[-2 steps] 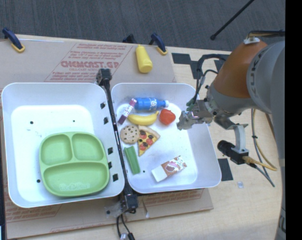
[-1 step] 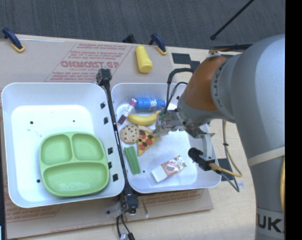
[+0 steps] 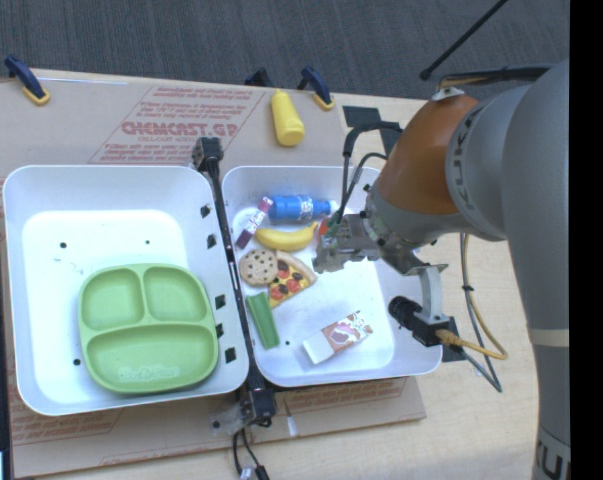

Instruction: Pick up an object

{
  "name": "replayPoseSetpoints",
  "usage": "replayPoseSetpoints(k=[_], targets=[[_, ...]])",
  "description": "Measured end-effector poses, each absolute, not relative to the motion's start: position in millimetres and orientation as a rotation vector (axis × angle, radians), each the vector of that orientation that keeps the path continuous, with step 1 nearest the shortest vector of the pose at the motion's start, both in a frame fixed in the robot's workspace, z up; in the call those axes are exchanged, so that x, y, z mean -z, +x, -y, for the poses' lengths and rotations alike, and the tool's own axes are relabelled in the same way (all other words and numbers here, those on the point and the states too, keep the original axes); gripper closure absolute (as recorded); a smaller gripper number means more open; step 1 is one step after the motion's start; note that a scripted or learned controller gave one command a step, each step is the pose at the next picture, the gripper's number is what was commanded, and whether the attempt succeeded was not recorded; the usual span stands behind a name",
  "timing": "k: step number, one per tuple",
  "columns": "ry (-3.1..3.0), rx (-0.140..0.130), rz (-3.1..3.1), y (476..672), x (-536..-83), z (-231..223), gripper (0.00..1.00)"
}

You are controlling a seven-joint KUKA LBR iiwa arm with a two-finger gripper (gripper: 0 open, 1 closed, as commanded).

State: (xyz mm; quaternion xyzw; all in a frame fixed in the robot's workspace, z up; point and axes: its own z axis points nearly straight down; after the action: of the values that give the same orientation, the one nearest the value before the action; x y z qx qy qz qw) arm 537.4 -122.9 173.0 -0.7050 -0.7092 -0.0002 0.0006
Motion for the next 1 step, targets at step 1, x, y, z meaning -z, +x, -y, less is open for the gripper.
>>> replayPoseSetpoints(k=[1], targets=[[-2.214,-0.001,2.226,536.9,-172.2,122.9,0.0]])
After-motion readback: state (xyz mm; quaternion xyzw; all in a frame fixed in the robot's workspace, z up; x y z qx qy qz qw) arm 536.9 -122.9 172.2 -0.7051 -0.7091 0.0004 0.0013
